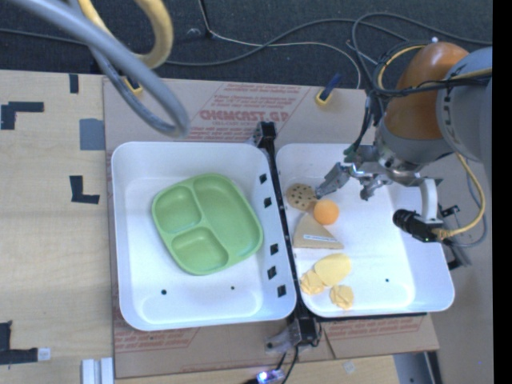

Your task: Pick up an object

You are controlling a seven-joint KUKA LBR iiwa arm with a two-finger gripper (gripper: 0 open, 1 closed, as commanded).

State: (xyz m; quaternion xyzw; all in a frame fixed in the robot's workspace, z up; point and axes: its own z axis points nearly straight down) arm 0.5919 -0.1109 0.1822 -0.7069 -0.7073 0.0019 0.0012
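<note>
The right bin holds several food toys along its left side: a brown speckled cookie, an orange ball, a pale cheese wedge, and yellow pieces with a smaller one near the front. My gripper hangs over the upper middle of this bin, just right of the cookie and above the orange ball. Its fingers are spread open with nothing between them.
In the left bin lies a green divided plate. A black divider runs between the bins. Cables cross the dark floor at the back, and a grey hose slants over the upper left.
</note>
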